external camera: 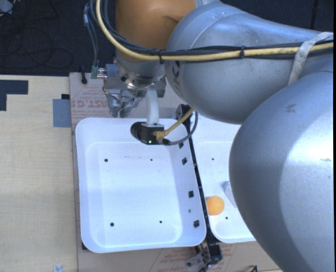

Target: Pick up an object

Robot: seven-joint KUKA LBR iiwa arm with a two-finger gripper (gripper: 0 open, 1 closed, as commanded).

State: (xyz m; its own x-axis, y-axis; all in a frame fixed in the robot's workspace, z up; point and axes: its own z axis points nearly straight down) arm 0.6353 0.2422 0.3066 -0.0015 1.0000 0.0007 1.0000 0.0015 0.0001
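An orange ball (215, 205) lies in the right bin (224, 231), close to the divider between the bins and just beside the arm's big grey link. My gripper (123, 104) hangs over the far rim of the left bin (88, 180), below the orange band of the wrist. It is far from the ball, up and to the left of it. Nothing shows in the gripper. Most of the right bin is hidden under the arm.
A black module with a green light (147, 133) and a yellow cable hangs from the wrist over the left bin's far edge. The arm's grey links cover the right side. A cardboard sheet (88, 98) lies under the bins, on the wooden bench (26, 169).
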